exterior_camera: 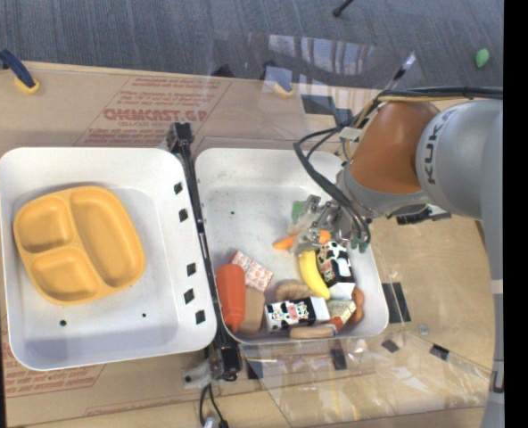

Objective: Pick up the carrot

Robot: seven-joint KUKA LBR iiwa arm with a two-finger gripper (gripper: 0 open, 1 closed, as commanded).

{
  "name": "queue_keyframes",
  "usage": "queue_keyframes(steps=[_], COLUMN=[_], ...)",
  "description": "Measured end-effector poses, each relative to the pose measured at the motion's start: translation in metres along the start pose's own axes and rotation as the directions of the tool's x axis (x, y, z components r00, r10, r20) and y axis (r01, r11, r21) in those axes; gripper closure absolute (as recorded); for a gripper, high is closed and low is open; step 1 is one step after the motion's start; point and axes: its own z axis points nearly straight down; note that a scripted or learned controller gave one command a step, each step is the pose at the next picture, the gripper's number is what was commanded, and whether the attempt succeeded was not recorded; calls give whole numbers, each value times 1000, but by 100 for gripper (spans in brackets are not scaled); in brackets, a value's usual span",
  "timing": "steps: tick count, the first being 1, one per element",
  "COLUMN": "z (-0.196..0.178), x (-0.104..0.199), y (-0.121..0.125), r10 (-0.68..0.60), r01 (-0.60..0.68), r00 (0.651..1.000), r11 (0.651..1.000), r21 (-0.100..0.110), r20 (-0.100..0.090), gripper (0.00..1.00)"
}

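Note:
The carrot (287,242) is a small orange toy with a green top (300,209), lying in the right bin (246,185) near its middle right. My gripper (321,227) hangs right over the carrot's right part and hides much of it; only the orange tip pokes out to the left. From this angle the metal wrist parts blur together, and I cannot make out whether the carrot is gripped.
Just below the gripper lie a banana (313,275) and a cow-patterned carton (338,264). Along the bin's front edge sit a red sausage (231,295), a pink wafer (252,272), another cow-patterned carton (291,312) and a hot dog (313,332). The left bin (23,337) holds a yellow divided plate (77,242).

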Motion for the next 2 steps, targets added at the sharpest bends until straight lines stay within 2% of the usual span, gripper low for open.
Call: queue_keyframes(steps=[1, 2], z=[-81, -106], x=[29, 65], y=[59, 151], r10=[-18, -76], r01=[18, 76], r00=[1000, 997], r11=[1000, 997], r21=[-1, -3], r20=[0, -9], gripper=[100, 100])
